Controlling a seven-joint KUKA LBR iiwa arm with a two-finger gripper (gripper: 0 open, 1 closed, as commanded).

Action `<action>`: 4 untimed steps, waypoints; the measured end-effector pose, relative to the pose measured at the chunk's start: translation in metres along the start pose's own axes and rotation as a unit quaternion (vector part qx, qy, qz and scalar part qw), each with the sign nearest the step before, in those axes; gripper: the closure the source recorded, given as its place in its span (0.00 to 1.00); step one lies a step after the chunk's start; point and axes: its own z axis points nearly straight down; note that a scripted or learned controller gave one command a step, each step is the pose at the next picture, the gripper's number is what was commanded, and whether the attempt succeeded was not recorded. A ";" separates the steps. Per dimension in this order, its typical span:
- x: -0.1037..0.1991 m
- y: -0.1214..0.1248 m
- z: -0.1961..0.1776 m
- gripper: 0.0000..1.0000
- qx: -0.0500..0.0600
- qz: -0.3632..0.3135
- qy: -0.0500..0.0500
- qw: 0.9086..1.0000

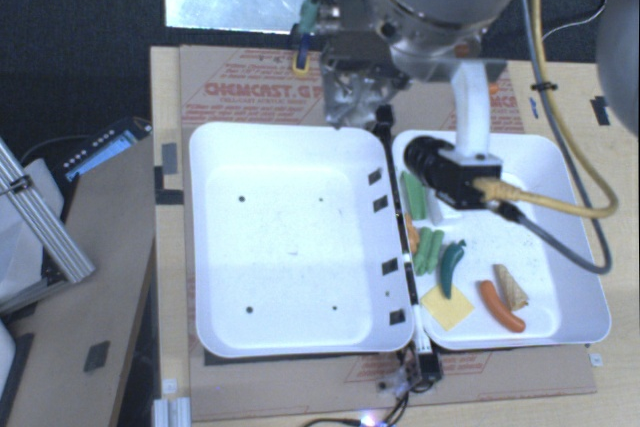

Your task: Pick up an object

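The right bin (570, 215) holds several small toy foods. A light green pod (413, 196) lies along its left wall, with another green piece (429, 250) and a dark green pepper (450, 266) below it. Nearer the front lie a yellow slice (447, 307), an orange-red sausage (501, 306) and a tan wedge (513, 286). My gripper (352, 103) hangs over the back rim where the two bins meet, above and left of the foods. Nothing shows in its grasp.
The left bin (290, 235) lies beside the right one, joined by a dark hinge strip (400, 235). A black module (452, 175) with a yellow cable (550, 207) overhangs the right bin's back left. Printed cardboard (250, 85) lies under both bins.
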 end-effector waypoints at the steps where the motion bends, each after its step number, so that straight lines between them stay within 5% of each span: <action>1: -0.076 0.041 0.000 1.00 -0.002 0.009 -0.002 1.000; 2: -0.011 -0.004 0.000 1.00 0.000 0.000 0.000 1.000; 3: -0.140 -0.003 -0.001 1.00 -0.002 0.011 -0.002 1.000; 4: -0.201 0.044 0.000 1.00 -0.002 0.008 -0.002 1.000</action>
